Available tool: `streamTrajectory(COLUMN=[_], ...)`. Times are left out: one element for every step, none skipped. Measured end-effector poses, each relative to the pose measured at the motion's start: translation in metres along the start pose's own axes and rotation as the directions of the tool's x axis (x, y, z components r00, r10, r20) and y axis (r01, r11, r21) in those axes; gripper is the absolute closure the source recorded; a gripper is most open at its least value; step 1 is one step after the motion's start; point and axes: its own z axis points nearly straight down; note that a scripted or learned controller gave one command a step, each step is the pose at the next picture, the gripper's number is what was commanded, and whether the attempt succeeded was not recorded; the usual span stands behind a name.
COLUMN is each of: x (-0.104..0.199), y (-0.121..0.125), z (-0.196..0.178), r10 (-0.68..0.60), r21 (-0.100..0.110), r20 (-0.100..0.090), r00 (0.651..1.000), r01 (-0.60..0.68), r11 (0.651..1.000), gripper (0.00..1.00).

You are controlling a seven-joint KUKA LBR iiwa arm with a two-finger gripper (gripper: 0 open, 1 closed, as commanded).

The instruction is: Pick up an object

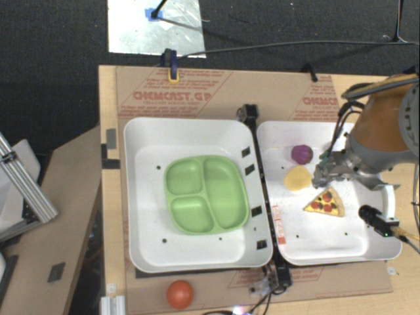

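In the right bin (pixel 315 241) lie a purple ball (pixel 302 153), a pale yellow lump (pixel 298 178) and a toy pizza slice (pixel 325 203). My gripper (pixel 326 176) hangs low over that bin, just right of the yellow lump and directly above the pizza slice's tip. Whether anything sits between its fingers is hidden by the wrist.
The left bin (pixel 147 241) holds a green divided plate (pixel 206 194). A red-orange ball (pixel 179 294) rests on the bench in front of the left bin. A black divider with clips (pixel 257 176) runs between the bins.
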Motion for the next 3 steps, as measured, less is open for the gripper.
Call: streamTrajectory(x=[0.008, 0.013, 0.013], y=[0.003, 0.005, 0.007], z=[-0.048, -0.111, -0.136], r10=[-0.003, -0.003, -0.003], r21=[-0.003, -0.002, -0.001], r20=[0.000, 0.000, 0.000], r00=[1.000, 1.000, 1.000], r01=[0.003, 0.003, 0.003], r11=[1.000, 1.000, 1.000], gripper=[1.00, 1.00, 1.00])
